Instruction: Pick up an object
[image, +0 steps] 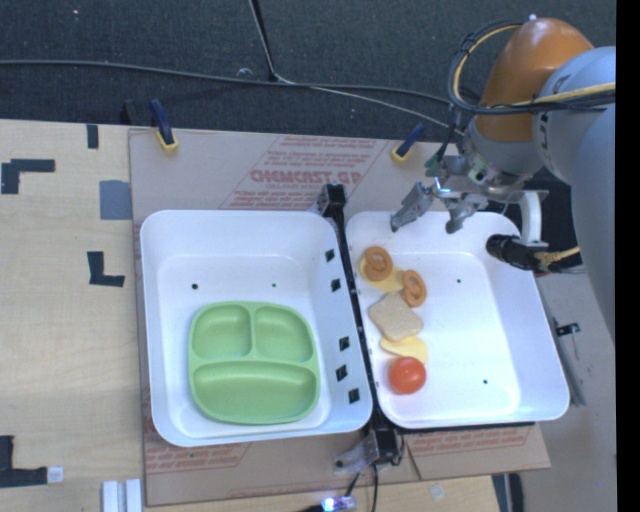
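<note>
The right bin (500, 330) holds a cluster of toy foods along its left side: an orange ring-shaped piece (377, 264), a second orange ring (414, 289), a tan bread slice (395, 319), a yellow piece (408, 348) and a red tomato (406, 375). My gripper (432, 211) hangs above the bin's far edge, up and right of the food, with its two fingers spread apart and nothing between them.
The left bin (165, 250) carries a green divided plate (253, 362). A black divider (343, 300) runs between the bins. Clamps (163, 128) hold the cardboard base at the back. Cables cross the dark floor beyond the bench.
</note>
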